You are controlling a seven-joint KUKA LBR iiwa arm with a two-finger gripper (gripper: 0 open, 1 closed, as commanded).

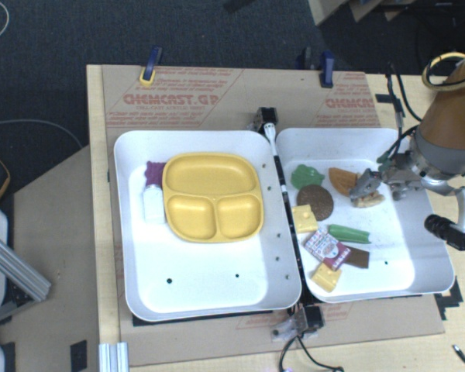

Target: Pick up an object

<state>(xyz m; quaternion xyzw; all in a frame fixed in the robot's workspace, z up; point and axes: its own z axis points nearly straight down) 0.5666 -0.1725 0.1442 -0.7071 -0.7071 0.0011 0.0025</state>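
Note:
The right bin (pixel 418 242) holds several small toy foods. Among them are a green leafy piece (pixel 305 177), a brown round cookie (pixel 318 201), an orange-brown piece (pixel 342 180) and a yellow block (pixel 304 218). Nearer the front lie a green stick (pixel 349 233), a pink-and-white packet (pixel 324 246), a dark brown bar (pixel 357 258) and another yellow piece (pixel 325 277). My gripper (pixel 366 186) reaches in from the right, low over the bin's far middle. It is just above a pale beige piece (pixel 369 201) and right of the orange-brown piece.
In the left bin (pixel 209 285) a yellow three-compartment plate (pixel 213 196) lies toward the back. A purple item (pixel 153 172) and a white bottle (pixel 152 205) sit at its left. A black divider clip (pixel 267 118) sits between the bins at the back.

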